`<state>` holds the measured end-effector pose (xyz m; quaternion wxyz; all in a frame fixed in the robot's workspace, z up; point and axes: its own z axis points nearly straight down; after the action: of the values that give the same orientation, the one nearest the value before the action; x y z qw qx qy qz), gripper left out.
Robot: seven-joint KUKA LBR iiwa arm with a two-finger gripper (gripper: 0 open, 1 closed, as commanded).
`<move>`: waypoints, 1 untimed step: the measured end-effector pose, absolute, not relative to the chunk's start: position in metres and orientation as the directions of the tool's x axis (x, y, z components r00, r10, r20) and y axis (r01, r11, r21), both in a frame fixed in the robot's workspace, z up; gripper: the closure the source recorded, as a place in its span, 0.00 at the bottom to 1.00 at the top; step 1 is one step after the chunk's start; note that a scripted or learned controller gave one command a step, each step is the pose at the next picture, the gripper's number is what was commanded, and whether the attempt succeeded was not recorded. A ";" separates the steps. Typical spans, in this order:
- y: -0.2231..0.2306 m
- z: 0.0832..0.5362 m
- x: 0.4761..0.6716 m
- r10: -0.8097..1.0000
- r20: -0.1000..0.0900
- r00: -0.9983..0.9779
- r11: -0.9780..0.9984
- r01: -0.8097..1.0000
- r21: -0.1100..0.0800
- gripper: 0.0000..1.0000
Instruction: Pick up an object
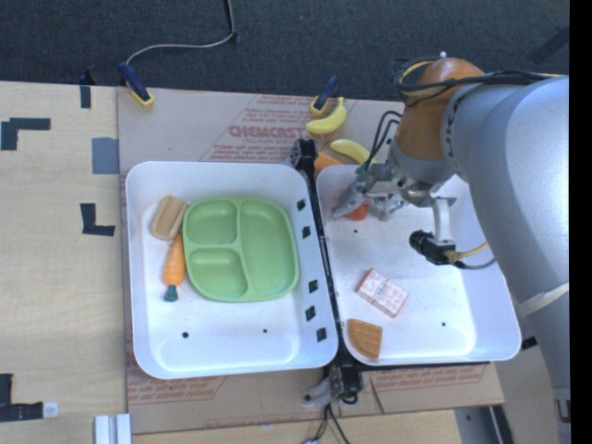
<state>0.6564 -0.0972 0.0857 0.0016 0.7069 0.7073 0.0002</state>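
Note:
My gripper (363,203) is low in the far left part of the right bin (462,326), its fingers open. A small red-orange object (357,214) lies just under and between the fingertips, partly hidden by them. A yellow banana (349,149) and an orange piece (325,163) lie just behind the gripper at the bin's far left corner. A pink box (381,292) and a brown waffle-like piece (365,339) lie nearer the front of the same bin.
The left bin (222,354) holds a green divided tray (242,248), a bread slice (168,217) and a carrot (174,265). A second banana (328,118) lies on the cardboard behind the bins. The grey arm covers the right bin's right side.

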 end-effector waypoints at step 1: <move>-0.095 0.085 0.669 1.000 -0.001 -0.001 0.001 1.000 0.001 0.00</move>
<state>0.6688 -0.0955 0.0851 0.0008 0.7067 0.7075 0.0002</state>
